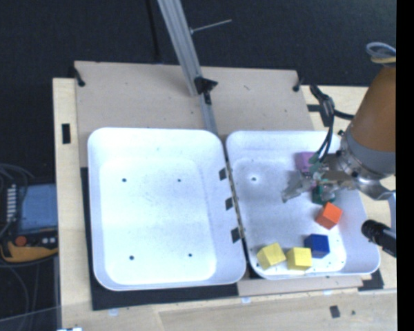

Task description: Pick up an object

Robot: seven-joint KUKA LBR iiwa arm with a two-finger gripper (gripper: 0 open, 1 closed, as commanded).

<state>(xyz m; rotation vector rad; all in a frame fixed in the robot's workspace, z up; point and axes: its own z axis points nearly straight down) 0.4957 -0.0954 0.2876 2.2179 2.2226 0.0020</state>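
Claw (305, 183) low in right bin (262, 164); open or clenched: cannot tell. Below-left of claw: two yellow blocks (283, 256). Below-right: blue block (318, 244), orange block (329, 215). Directly behind: purple object (303, 160). Risk: empty closure, no block seen between fingers.

The gripper (305, 185) hangs low in the right shallow white bin (262, 158), near a small orange cube (329, 216), a blue cube (318, 244) and two yellow blocks (271, 255).

Grey arm (370, 150), orange band, black cables
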